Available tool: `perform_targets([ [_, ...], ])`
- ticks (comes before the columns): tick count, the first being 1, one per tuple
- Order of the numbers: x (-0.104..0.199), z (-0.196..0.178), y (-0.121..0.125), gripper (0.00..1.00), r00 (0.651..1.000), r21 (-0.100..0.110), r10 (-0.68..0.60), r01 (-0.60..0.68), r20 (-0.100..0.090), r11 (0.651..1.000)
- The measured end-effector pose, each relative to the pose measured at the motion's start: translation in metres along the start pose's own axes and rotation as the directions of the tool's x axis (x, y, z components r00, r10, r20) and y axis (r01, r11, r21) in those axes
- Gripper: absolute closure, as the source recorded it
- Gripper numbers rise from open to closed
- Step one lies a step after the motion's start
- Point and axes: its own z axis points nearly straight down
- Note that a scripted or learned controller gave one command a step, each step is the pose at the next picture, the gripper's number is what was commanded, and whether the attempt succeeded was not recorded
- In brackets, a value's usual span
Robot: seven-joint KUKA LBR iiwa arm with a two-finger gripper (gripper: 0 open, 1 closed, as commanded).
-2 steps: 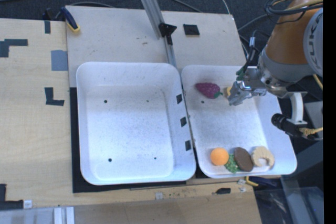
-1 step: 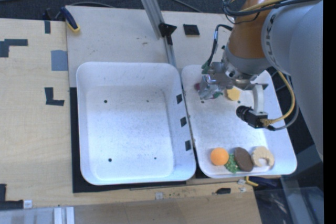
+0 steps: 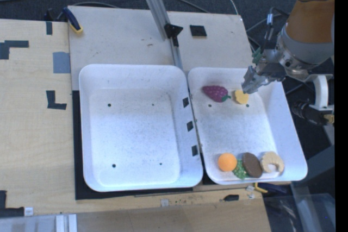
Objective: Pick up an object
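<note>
In the right bin (image 3: 283, 117) lie a purple grape bunch (image 3: 216, 93) and a small yellow piece (image 3: 241, 97) near the far wall. An orange ball (image 3: 227, 162), a green bit (image 3: 239, 170), a brown oval piece (image 3: 252, 164) and a beige ring-shaped piece (image 3: 272, 162) sit along the near wall. My gripper (image 3: 252, 84) hangs over the far right part of this bin, just above and right of the yellow piece. Nothing shows between its fingers.
The left bin (image 3: 130, 127) stands beside the right one. A slanted metal pole (image 3: 155, 2) rises behind the bins, with cables on the dark floor. A yellow-handled clamp (image 3: 73, 22) sits at the bench's far left corner.
</note>
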Motion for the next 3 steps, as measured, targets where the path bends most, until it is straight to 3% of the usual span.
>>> perform_targets([
  [1, 0.041, 0.135, 0.025, 1.00, 1.000, 0.019, -0.004, 0.005, -0.001, 1.000],
  [2, -0.051, 0.151, -0.035, 1.00, 1.000, 0.013, 0.005, -0.005, 0.000, 1.000],
  [3, 0.025, 0.129, -0.017, 1.00, 1.000, 0.008, -0.008, 0.008, -0.002, 1.000],
])
